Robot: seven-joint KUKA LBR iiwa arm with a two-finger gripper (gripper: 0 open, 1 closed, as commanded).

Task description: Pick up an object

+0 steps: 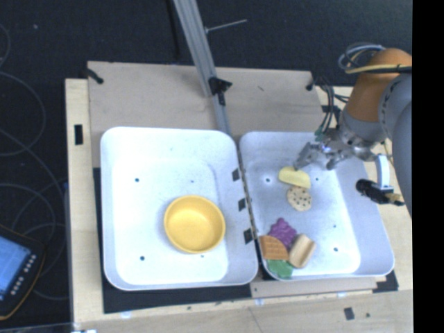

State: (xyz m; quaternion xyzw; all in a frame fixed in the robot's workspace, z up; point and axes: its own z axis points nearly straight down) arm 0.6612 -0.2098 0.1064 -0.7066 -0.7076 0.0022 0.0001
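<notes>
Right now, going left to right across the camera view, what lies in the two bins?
Yellow bowl → brown waffle piece → yellow piece, roughly level with the spotted cookie below it → gripper at the right bin's far side.

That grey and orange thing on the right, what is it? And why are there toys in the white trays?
It is a robot arm, and at its end sits a gripper with two fingers, like a simple hand. A camera above the bench looks down at a slant, so you see everything from the top. Two shallow white trays sit side by side. The left tray holds a yellow bowl. The right tray holds toy food: a yellow piece, a spotted cookie, purple grapes, and a few more pieces in the near corner. The gripper hovers just above the yellow piece. Its fingers look spread apart, holding nothing yet.
</notes>
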